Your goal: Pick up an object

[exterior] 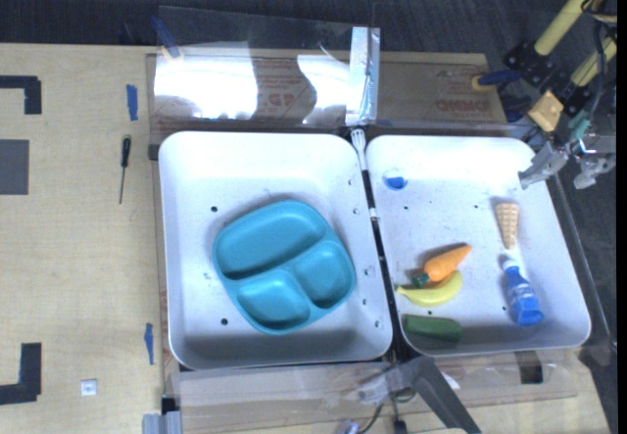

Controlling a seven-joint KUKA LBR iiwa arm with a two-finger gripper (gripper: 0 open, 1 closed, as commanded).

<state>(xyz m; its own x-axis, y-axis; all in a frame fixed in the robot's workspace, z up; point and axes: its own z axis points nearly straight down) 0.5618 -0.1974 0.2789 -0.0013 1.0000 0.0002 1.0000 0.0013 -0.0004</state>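
Observation:
The right bin [470, 324] holds several toy items. An orange carrot [446, 262] lies across a yellow banana [431, 293], and a dark green cucumber [432, 327] lies near the front wall. A blue and white bottle [519, 293] lies near the right wall, with a tan ice cream cone [506, 221] just behind it. A small blue piece [395, 181] sits at the back left. My gripper [549, 164] hangs over the bin's back right corner, above and behind the cone, touching nothing.
The left bin [186, 177] holds a blue divided plate [283, 264]. A clear plastic panel [265, 79] stands behind the bins. Cables and a yellow rod [578, 1] crowd the back right. A screwdriver [124, 168] lies on the wooden bench at left.

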